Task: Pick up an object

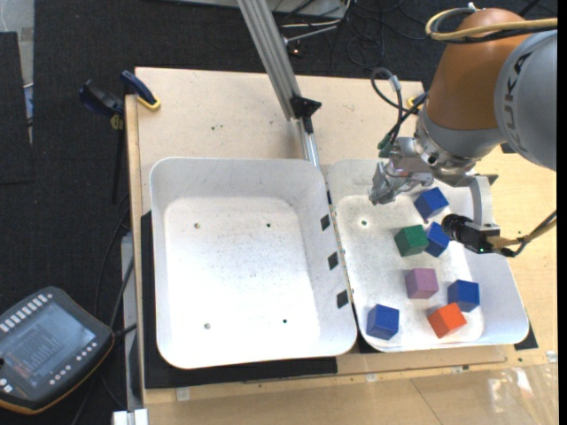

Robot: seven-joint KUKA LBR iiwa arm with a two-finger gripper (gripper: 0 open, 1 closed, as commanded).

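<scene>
Your hand (387, 187) hangs over the far-left corner of the right bin (496, 326), at about eleven o'clock from the cluster of blocks, and nothing sits between its fingers; whether they are spread or pressed together I cannot tell from this slant, since the wrist covers them. The nearest candidates are the green block (411, 240), lying toward five o'clock from the hand, and a blue block (431, 203) at about three to four o'clock, partly tucked under the arm. I would judge the green block the better pick, though a second blue block (438, 239) lies touching or just beside its three o'clock side (so a finger dropped on that side would likely strike it). To do this step well, come down with the fingers straddling the green block along the twelve-to-six line, where its faces look free, and centre over it before you close. As for heading: the green block is close to a cube, so it has no real long axis; what matters is how its faces are turned, and they seem rotated a little off the bin's edges, so match the wrist to that. The purple block (422, 282), the orange block (447, 319) and the lone blue block (384, 320) stand more apart and would be easier fallbacks. The left bin (168, 184) on the table (213, 104) plays no part yet.
</scene>
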